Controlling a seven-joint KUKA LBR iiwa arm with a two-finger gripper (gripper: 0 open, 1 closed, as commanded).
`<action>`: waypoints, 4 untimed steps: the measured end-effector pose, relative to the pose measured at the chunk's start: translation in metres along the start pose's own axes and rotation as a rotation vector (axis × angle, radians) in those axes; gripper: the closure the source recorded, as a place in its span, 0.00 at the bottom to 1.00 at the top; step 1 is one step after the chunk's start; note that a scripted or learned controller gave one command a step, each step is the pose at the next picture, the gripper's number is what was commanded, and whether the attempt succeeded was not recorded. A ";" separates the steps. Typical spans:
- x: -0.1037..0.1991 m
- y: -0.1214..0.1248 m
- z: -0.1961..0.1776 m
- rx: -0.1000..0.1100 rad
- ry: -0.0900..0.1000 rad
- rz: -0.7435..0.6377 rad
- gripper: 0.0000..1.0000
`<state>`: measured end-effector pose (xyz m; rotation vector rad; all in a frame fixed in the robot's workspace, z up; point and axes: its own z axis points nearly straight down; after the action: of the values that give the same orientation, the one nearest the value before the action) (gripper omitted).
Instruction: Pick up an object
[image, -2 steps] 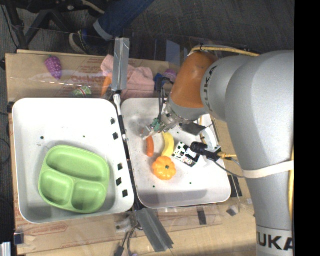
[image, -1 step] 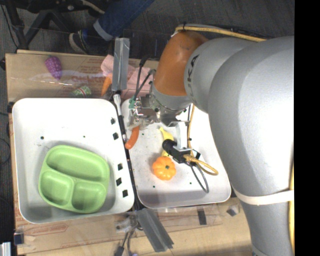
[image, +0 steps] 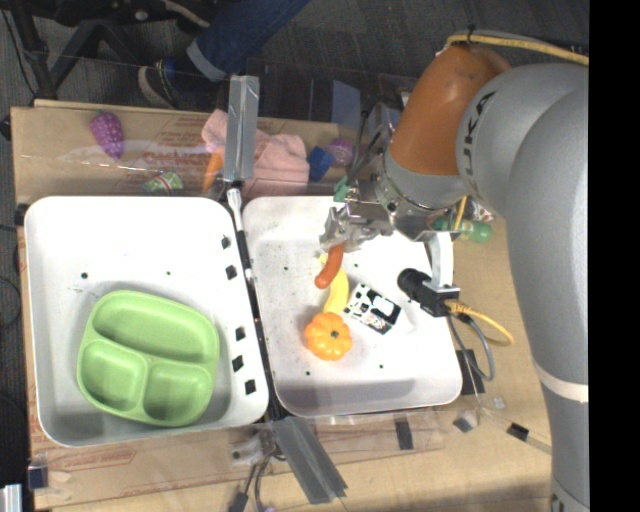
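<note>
My gripper (image: 340, 236) hangs over the back part of the right bin (image: 290, 380), under the grey arm with its orange band. Just below it is a slim orange carrot-like piece (image: 328, 270), tilted, with its upper end right at the gripper's tip; whether it is gripped cannot be made out. A yellow banana-like piece (image: 338, 293) lies just in front of the carrot. An orange pumpkin (image: 328, 337) sits in the bin's middle. A small black-and-white box (image: 373, 311) lies to the right of the banana.
The left bin (image: 60, 230) holds a green divided plate (image: 150, 358). Behind the bins lie a pink cloth (image: 275, 158), a purple toy (image: 107, 129) and other small toys. A black fitting with a yellow cable (image: 470, 318) sits by the right bin's right rim.
</note>
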<state>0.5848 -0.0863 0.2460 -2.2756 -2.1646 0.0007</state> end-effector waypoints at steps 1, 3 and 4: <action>0.000 0.000 0.000 0.001 0.000 -0.001 0.00; -0.013 -0.044 0.146 0.004 -0.001 -0.071 1.00; -0.013 -0.044 0.146 0.004 -0.001 -0.071 0.00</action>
<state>0.5399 -0.0971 0.0999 -2.1955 -2.2425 0.0065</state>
